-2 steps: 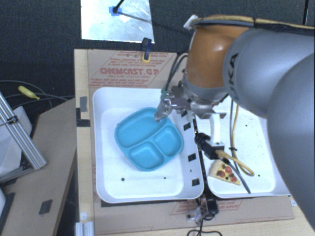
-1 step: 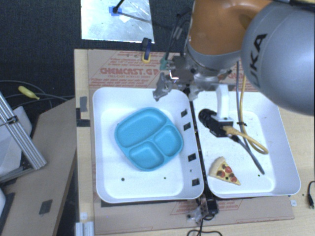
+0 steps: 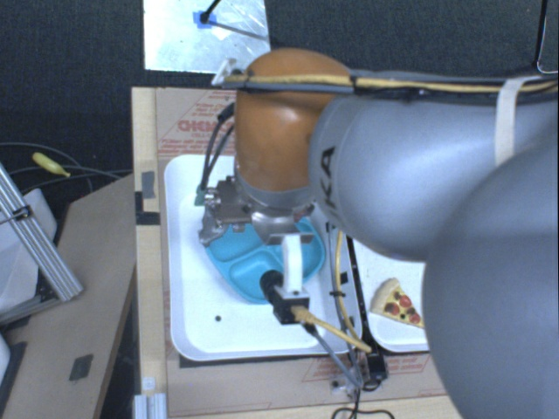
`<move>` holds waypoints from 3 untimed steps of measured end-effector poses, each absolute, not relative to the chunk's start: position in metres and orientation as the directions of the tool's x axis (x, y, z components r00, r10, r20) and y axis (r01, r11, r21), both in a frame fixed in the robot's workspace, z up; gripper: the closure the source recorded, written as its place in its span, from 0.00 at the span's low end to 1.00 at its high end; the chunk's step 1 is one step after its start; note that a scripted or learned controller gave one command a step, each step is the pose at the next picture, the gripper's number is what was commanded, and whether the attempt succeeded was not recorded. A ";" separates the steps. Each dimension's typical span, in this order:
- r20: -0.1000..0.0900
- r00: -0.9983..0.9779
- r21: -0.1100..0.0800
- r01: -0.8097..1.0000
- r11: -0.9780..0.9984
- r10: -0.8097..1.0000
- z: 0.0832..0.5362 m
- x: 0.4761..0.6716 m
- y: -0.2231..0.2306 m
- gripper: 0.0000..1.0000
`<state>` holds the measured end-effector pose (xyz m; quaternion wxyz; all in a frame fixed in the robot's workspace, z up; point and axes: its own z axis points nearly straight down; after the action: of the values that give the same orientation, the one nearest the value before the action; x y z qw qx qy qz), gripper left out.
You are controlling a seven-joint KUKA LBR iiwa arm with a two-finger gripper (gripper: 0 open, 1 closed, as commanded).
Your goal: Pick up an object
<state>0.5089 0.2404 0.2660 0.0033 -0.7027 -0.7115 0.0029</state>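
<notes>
The arm [image 3: 419, 173] looms over the left bin [image 3: 188, 321], hiding most of the pincer [image 3: 249, 234]; apart or together, I cannot tell. Beneath it lies a blue dish [image 3: 234, 273]. A pizza slice [image 3: 399, 303] sits in the right bin [image 3: 393, 345].

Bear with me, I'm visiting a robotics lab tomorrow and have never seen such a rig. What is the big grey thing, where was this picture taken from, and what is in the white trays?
The big grey shape is a robot arm, with an orange band above its wrist. It reaches in from the right. The single picture comes from a camera fixed above the bench, looking down at a slant on two shallow white bins set side by side.

The end effector, the arm's grasping part, is low over the left bin, right above a blue dish-like thing lying there. In the right bin lies a small toy pizza slice.

The wrist hides the end effector's tip, so I cannot tell whether it holds anything.
</notes>
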 end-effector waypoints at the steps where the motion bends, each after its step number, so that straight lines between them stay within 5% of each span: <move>1: 0.008 -0.005 0.020 1.000 0.004 1.000 0.427 0.539 0.234 0.00; 2: -0.003 0.000 -0.009 1.000 0.000 1.000 0.316 0.521 0.234 0.00; 3: -0.005 0.001 -0.013 1.000 -0.001 1.000 0.188 0.483 0.218 0.00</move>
<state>0.4830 0.2176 0.1883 0.0028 -0.7074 -0.7068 0.0062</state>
